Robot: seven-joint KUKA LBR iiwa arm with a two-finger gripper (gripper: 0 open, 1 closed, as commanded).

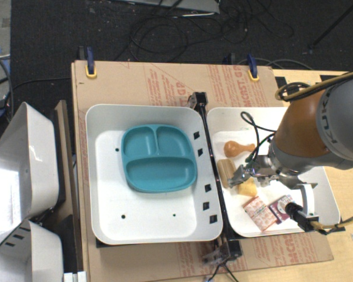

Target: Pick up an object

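Note:
My gripper [245, 175] is low in the right bin [323, 184], at its left-middle. It hangs over a yellow chunk [247, 188] and right beside a tan block [225, 170]. An orange drumstick-shaped toy [238, 148] lies just behind the gripper. In front of it lie a red-and-white packet [259, 212] and a dark pink-labelled item [282, 207]. The arm's grey and orange body [309, 134] hides the right middle of the bin. I see nothing lifted off the bin floor.
The left bin [106, 175] holds a teal divided plate [159, 158]. A black divider with clips [212, 175] runs between the bins. A cable [252, 125] loops above the wrist. White tubs [20, 169] stand off the bench's left side.

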